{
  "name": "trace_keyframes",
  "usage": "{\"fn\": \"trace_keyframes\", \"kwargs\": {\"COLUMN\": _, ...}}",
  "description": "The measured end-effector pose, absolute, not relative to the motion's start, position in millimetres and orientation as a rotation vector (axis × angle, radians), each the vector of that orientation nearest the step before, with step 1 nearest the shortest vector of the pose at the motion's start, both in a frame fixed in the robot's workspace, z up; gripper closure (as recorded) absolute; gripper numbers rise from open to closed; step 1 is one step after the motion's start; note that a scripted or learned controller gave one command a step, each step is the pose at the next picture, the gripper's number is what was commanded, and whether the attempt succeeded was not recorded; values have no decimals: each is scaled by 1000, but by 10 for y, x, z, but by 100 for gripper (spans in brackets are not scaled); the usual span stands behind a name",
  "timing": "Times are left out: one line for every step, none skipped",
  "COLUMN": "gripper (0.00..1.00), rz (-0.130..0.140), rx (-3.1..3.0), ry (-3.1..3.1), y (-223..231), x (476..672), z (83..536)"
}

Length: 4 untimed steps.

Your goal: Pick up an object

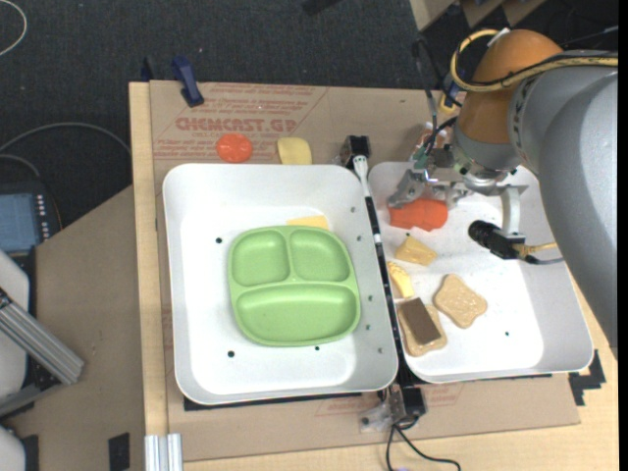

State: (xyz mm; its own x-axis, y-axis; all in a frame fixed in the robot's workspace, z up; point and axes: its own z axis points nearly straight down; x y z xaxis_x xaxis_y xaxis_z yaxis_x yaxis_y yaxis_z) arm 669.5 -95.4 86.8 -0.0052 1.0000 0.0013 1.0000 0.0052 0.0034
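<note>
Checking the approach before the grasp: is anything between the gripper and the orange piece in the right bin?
Nothing visible. The gripper sits right above the orange piece; the cheese wedge lies nearer the camera, off to the side.

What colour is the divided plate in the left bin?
Light green. The divided plate shows clearly in the camera view, lying in the left bin.
</note>
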Motion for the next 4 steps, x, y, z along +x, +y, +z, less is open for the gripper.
{"fn": "trace_keyframes", "kwargs": {"gripper": 100, "rz": 18, "rx": 2207, "ry": 2210, "y": -989, "x": 6726, "z": 1050}}
{"fn": "trace_keyframes", "kwargs": {"gripper": 0, "rz": 15, "rx": 2207, "ry": 2212, "y": -985, "x": 6720, "z": 1036}}
{"fn": "trace_keyframes", "kwargs": {"gripper": 0, "rz": -7, "rx": 2228, "ry": 2225, "y": -935, "x": 6147, "z": 833}}
{"fn": "trace_keyframes", "kwargs": {"gripper": 100, "rz": 15, "rx": 2215, "ry": 2213, "y": -940, "x": 6224, "z": 1010}}
